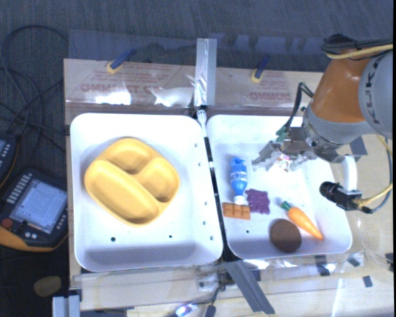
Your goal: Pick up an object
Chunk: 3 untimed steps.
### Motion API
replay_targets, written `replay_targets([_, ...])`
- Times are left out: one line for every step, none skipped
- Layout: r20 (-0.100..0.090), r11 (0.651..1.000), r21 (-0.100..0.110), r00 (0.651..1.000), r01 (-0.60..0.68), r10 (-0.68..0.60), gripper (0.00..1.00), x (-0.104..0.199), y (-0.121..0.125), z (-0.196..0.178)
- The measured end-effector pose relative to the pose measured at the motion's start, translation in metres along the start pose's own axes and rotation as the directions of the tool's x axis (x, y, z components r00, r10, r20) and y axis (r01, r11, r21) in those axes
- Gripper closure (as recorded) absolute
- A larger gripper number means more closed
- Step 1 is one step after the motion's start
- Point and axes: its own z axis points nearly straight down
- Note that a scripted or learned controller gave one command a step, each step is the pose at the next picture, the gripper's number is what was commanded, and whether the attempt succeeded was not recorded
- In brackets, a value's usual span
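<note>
My gripper (285, 158) hangs over the upper middle of the right bin (330, 243), its fingers spread open with nothing between them. Below and left of it lie a blue bottle (237, 177), a purple grape bunch (257, 201) and a small brown waffle piece (236, 211). An orange carrot (302, 220) and a brown round object (286, 235) rest near the bin's front right. The gripper touches none of them.
The left bin (92, 243) holds a large yellow bread-like object (132, 179). A metal divider (205, 65) runs between the bins at the back. A teach pendant (28, 207) and cables lie off the bench at left.
</note>
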Motion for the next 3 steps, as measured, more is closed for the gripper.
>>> replay_targets([0.001,0.992,0.001,0.992,0.128,-0.128,0.00,-0.019,-0.036,-0.032])
replay_targets([0.002,0.976,-0.001,0.976,0.220,-0.220,0.00,-0.025,-0.074,-0.057])
replay_targets([0.002,0.953,-0.003,0.953,0.303,-0.303,0.00,-0.013,-0.018,-0.134])
